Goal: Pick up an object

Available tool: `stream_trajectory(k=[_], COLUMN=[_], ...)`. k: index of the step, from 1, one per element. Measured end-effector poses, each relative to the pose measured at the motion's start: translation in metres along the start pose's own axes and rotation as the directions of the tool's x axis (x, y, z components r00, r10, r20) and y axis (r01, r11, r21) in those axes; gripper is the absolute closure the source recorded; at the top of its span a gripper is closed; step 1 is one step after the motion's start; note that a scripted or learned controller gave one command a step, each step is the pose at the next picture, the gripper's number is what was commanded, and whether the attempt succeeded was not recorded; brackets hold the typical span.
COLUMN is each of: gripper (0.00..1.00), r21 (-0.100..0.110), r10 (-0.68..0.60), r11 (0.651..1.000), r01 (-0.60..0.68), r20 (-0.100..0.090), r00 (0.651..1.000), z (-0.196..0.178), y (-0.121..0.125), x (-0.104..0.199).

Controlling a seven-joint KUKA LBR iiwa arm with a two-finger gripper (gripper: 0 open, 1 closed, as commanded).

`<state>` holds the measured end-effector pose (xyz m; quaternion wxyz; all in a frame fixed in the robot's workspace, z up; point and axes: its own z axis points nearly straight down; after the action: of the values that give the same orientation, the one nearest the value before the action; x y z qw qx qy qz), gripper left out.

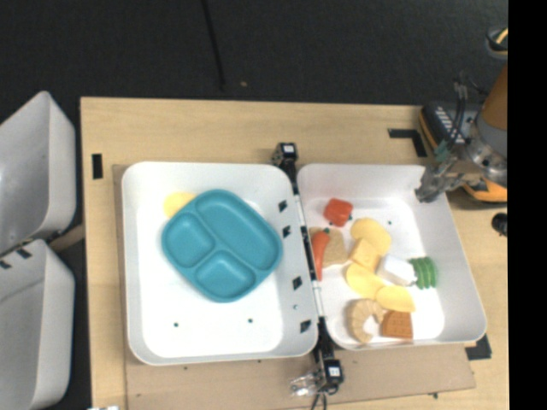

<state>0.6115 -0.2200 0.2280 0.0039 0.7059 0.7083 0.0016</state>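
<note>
Hovering at the right white bin's (444,229) far corner, the hand (426,190), grip unreadable, must descend onto the red block (338,211).

1. The arm (494,101) showed an orange-brown band near the frame's edge, with grey metal below it.
2. The wrist was a grey, rounded block with a paler rim, sitting just behind the jaws.
3. Thin dark cables ran along the wrist toward the gripper (430,186).
4. The gripper was dark grey and slender, its fingers too small and blurred to make out.
5. No markings or screws could be read.
</note>
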Motion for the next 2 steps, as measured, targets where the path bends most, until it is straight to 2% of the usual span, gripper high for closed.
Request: stream_trajectory(k=[1, 2], gripper=[1.0, 1.0], r21=[0.004, 0.007], r10=[-0.001, -0.003], r11=[1.0, 1.0], r01=[0.001, 0.003], r20=[-0.002, -0.004], r00=[1.0, 1.0], z=[-0.014, -0.008], y=[0.001, 0.005], x=[-0.001, 0.051])
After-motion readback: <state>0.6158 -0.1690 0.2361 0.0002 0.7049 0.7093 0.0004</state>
